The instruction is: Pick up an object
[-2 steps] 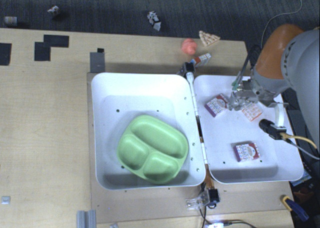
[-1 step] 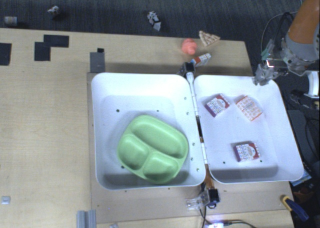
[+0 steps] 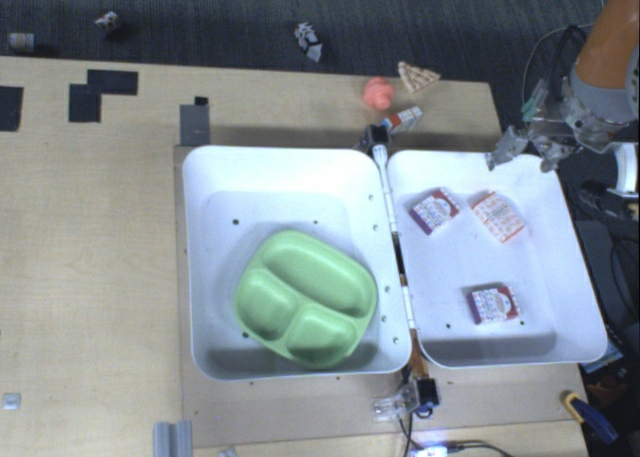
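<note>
Three small red-and-white packets lie in the right bin: one at the upper left, a paler one beside it, and one nearer the front. A green divided plate rests tilted in the left bin. My gripper hangs over the right bin's far right corner, above and to the right of the packets. It is open and nothing is between its fingers.
On the bench behind the bins are a pink ball, a tan wedge and a small tube. Cables run along the bench's right side. Small bits of clutter lie on the dark floor beyond.
</note>
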Controlling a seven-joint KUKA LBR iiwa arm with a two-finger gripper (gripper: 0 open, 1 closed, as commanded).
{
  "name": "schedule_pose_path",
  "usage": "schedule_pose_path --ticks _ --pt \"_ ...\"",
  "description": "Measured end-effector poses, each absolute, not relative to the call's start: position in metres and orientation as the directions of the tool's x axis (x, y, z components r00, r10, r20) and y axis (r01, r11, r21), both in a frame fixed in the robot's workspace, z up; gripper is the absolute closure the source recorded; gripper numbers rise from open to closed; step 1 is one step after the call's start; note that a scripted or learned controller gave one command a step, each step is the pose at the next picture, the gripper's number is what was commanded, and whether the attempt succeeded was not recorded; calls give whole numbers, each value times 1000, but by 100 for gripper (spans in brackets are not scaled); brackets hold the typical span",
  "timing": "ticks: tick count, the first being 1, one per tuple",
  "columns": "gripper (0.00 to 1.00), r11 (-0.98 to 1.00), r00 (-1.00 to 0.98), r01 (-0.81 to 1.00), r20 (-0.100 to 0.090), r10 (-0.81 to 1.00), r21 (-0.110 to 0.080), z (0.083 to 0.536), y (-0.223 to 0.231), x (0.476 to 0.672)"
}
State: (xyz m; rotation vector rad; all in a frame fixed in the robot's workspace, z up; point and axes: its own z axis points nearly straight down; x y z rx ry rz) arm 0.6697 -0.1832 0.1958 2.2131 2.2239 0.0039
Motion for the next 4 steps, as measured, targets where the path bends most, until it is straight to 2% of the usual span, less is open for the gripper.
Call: schedule_pose_path --ticks 1,2,3,4 --pt "0 3 -3 1000 -3 1000 15 100 -119 652" --pt "100 9 -9 1000 -4 1000 21 113 -118 654" --pt "0 10 -9 1000 -4 1000 21 112 -118 654" --pt "100 13 -13 1000 -5 1000 26 124 -118 655"
